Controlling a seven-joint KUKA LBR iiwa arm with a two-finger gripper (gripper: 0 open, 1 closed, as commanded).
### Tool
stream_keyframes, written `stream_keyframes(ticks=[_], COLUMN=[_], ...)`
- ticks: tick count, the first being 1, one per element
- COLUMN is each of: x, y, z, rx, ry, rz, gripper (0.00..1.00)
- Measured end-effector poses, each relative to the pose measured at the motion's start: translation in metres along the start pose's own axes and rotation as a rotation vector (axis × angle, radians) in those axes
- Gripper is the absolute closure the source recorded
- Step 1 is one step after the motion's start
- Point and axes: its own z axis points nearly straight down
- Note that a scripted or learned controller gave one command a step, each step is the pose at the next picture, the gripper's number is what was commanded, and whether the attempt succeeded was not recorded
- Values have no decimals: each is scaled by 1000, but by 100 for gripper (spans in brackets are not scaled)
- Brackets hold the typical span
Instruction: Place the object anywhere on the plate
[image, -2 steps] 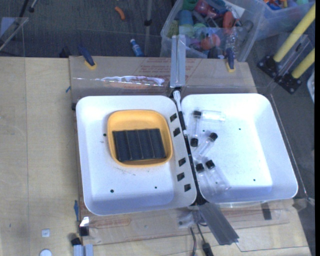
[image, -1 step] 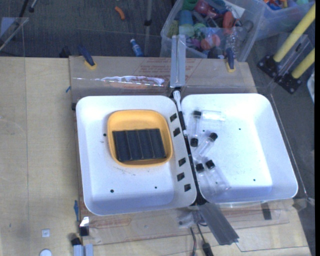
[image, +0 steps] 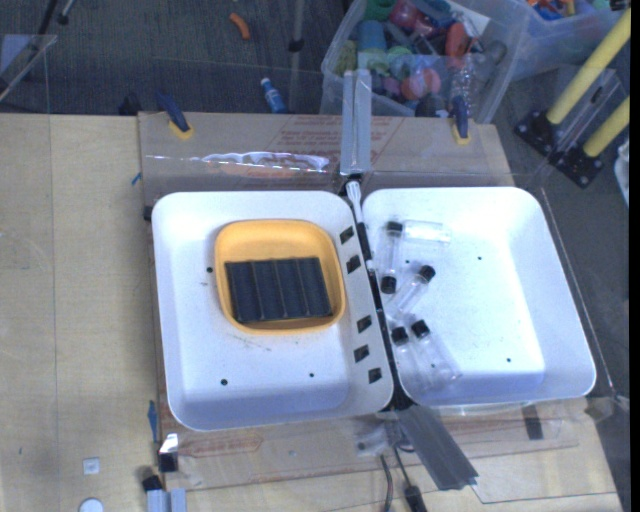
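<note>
An orange-yellow plate (image: 233, 246) sits in the left white bin (image: 190, 370). A dark ribbed rectangular block (image: 279, 290) lies flat on the plate, filling most of its middle. In the right white bin (image: 520, 300) several clear plastic vials with black caps (image: 412, 285) lie scattered along its left side.
A grey divider with black tabs (image: 360, 300) runs between the two bins. A clear box of coloured toys (image: 420, 50) stands beyond the bench at the back. Yellow and black equipment (image: 585, 80) stands at the upper right. Small items (image: 160, 470) lie at the front left.
</note>
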Motion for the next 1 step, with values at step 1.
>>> stream_keyframes(ticks=[1], x=[-2], y=[-3], z=[0], rx=[-1], ry=[1], rz=[-516], gripper=[100])
